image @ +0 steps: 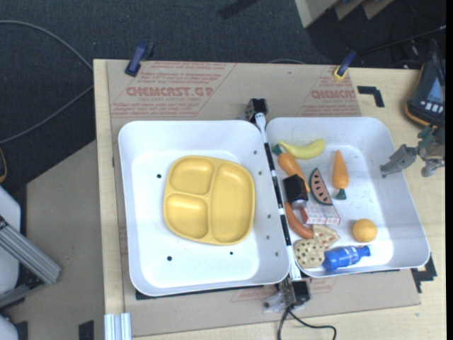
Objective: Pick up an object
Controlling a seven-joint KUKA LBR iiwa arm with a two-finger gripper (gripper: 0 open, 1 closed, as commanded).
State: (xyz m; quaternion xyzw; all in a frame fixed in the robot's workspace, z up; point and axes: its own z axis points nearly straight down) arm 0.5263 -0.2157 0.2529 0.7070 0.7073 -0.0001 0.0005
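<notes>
Objects for picking lie in the right-hand shallow white bin [396,190], all to the left of the hand [407,158], which hovers at that bin's right rim.

Hand: grey metal, at the right edge of the desk [106,119]; whether it is spread or pressed together cannot be told from here. Nothing is seen between its parts.

Nearest items, working leftward from the hand:
- small orange plastic carrot [340,170], long axis running up-down the bin, well apart from the hand across bare bin floor;
- round orange ball-like fruit [364,229], below and left of the hand, standing alone;
- red watermelon slice [321,186], just beside the carrot;
- blue plastic bottle with white cap [345,257], lying on its side near the bin's lower edge;
- tan perforated cracker-shaped piece [314,244], touching the bottle's left end;
- small black block [294,188], orange-red sausage shapes [297,220] above and below it, along the left wall;
- yellow plastic banana [303,148], near the top left corner.

Left shallow white bin [141,190]: holds one yellow three-compartment plate [209,199], its compartments bare.

Judgement: the carrot and the round fruit are the closest, least crowded candidates.
</notes>
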